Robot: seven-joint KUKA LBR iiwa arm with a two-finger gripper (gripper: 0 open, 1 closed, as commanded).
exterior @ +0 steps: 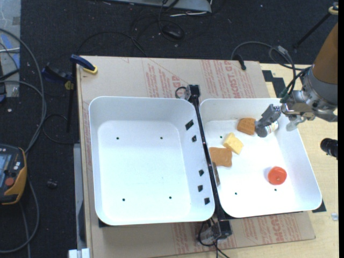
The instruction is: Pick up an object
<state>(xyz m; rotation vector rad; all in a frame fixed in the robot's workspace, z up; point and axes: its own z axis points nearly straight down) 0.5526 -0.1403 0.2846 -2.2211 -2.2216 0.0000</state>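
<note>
- In the right bin (306,160), at its 1 o'clock corner, gripper (265,127) hangs low w/ nothing between its fingers; spread or pressed together, can't tell.
- Step looks like approach: orange-brown piece (246,126) sits just beside it at 9 o'clock.
- Next move prob. needs a small shift over that piece, then descent.
- Yellow block (233,143), tan chunk (221,156), red disc (277,175) lie toward 7 and 5 o'clock.
- Bins rest on cardboard (161,74); dark floor, cables beyond.
</note>
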